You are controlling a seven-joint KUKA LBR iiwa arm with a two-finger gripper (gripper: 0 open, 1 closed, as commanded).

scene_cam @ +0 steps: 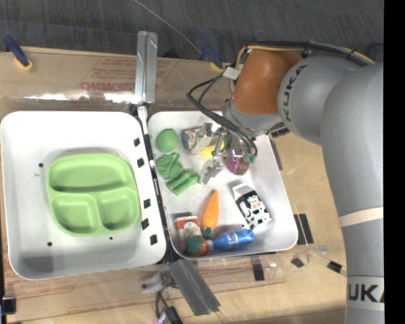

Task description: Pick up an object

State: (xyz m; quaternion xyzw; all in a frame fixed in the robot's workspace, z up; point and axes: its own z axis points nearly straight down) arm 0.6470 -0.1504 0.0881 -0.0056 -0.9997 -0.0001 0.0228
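The right bin holds several small objects. My gripper hangs low over the bin's upper middle, under the orange wrist band. Beside it lie a yellow piece, a purple object and a silvery object. A green ball and a crumpled green piece sit just left of the gripper. Lower down are an orange carrot, a black-and-white box, a blue bottle and a red-and-white pack. I see nothing lifted.
The left bin contains a green divided tray. A metal divider post stands between the bins at the back. The grey arm covers the bench to the right of the bins.
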